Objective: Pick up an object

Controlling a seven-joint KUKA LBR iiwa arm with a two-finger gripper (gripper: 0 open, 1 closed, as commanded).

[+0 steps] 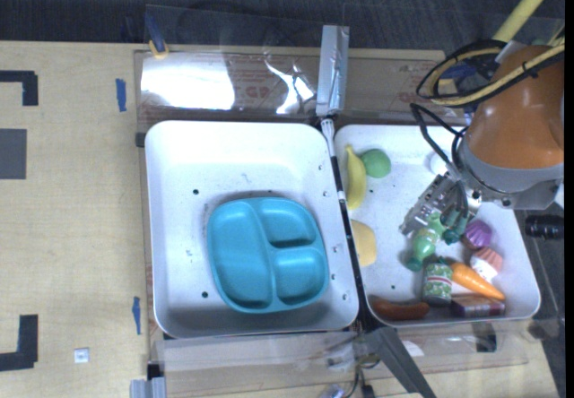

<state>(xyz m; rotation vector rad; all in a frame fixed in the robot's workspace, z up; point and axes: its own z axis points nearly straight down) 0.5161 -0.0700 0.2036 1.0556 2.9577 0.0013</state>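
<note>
Gripper (437, 219) is down inside the right bin (395, 208), low among the toy food. Its metal fingers (423, 211) sit over a green toy piece (421, 248), which lies just below and in contact with, or very close to, the tips. Cannot tell from this slant whether the fingers are spread or pressed together, nor whether anything sits between them. No grasp confirmed.

Nearest the gripper: the green toy piece directly under it; a small green can (438, 280) just beyond that, toward the bin's near edge; a purple toy (478, 233) just to its right. A little further out on the same side: a carrot (475, 281) touching the can, and a pink-and-white cupcake-like toy (485, 261) above the carrot. At the near edge of the bin, a brown sausage (401, 307).

To the gripper's left, apart from it: a yellow rounded piece (362, 242), a banana (355, 177) along the bin wall, and a green ball (376, 163) touching the banana.

Well to the left: the left bin (179, 163), holding a blue divided tray (267, 252).

Status, as judged: approach and descent done, arm at the pile. Left to do: close on an object (the green toy piece looks the likely target), lift clear of the bin. Nothing is raised off the bin floor.
</note>
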